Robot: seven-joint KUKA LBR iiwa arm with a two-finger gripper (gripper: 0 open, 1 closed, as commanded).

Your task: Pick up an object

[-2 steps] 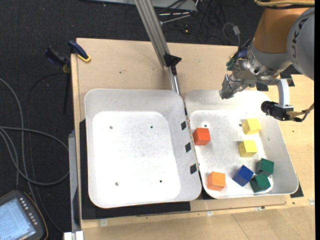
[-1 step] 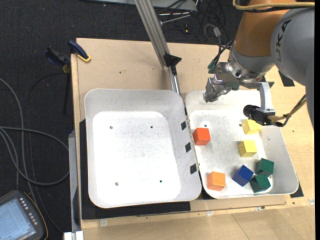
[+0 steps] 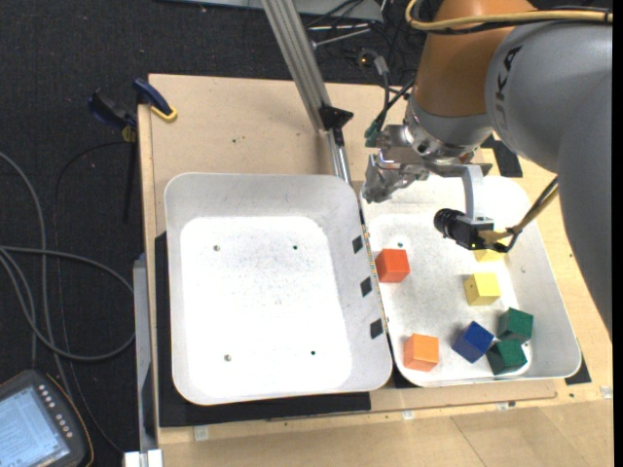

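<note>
The right bin (image 3: 545,290) holds several small blocks. An orange-red block (image 3: 393,265) lies near its left wall, and a lighter orange block (image 3: 421,351) sits near its front. A yellow block (image 3: 482,287) rests mid-bin, with a second yellow piece (image 3: 490,252) behind it, partly hidden under a black part of the arm. A blue block (image 3: 474,341) and two green blocks (image 3: 517,323) (image 3: 506,357) cluster at the front right. My gripper (image 3: 382,188) hangs over the bin's back left corner, above and behind the orange-red block, with nothing seen in it.
The left bin (image 3: 185,290) lies beside the right one. A slanted metal pole (image 3: 297,52) rises behind the bins. A clamp (image 3: 146,100) sits at the bench's back left corner. Cables and a pendant (image 3: 29,426) lie on the floor to the left.
</note>
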